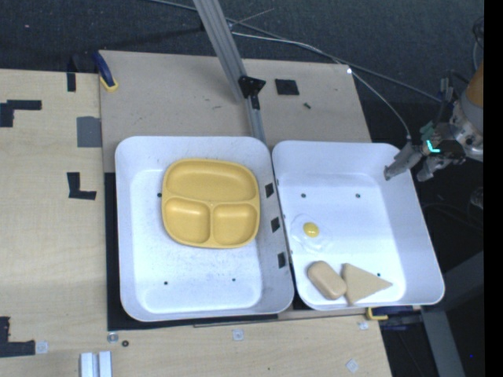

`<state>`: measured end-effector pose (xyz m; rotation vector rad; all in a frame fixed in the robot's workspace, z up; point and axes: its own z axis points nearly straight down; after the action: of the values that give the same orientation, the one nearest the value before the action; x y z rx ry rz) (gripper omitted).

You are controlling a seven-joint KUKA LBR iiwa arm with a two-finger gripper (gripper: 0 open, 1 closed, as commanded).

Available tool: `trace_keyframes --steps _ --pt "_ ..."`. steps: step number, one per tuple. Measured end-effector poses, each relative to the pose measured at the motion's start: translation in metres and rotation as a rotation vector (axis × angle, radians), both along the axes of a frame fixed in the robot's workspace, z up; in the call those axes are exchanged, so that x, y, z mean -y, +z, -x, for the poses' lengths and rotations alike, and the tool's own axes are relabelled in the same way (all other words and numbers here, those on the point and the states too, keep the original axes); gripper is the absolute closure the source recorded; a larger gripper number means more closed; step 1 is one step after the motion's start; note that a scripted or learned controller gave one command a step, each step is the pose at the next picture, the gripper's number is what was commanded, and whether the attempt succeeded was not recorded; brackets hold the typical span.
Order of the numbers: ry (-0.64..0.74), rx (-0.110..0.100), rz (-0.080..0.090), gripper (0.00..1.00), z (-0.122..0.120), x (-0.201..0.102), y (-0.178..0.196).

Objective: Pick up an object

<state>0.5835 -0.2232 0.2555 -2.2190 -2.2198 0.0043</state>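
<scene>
The right bin (409, 210) holds a small yellow ball (310, 229) near its middle left, plus a tan oval piece (325, 280) and a tan wedge (363, 282) side by side at its front. A yellow divided tray (211, 203) lies in the left bin (134, 234). My gripper (410, 164) hangs at the right bin's far right corner, above the rim, well away from the ball and the tan pieces. Nothing shows between its fingers.
A grey metal pole (224, 42) slants from the top down to the gap between the bins. Cables run across the dark bench at the back. A blue and yellow clamp (104, 71) sits at the far left corner of the board.
</scene>
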Motion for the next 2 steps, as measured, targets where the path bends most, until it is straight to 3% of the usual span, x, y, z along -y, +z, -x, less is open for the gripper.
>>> trace_keyframes --steps 1,2 --pt "0.001 0.003 0.001 0.0 -0.001 0.0 0.001" --pt "0.0 -0.002 -0.001 0.0 0.007 -0.004 -0.06"
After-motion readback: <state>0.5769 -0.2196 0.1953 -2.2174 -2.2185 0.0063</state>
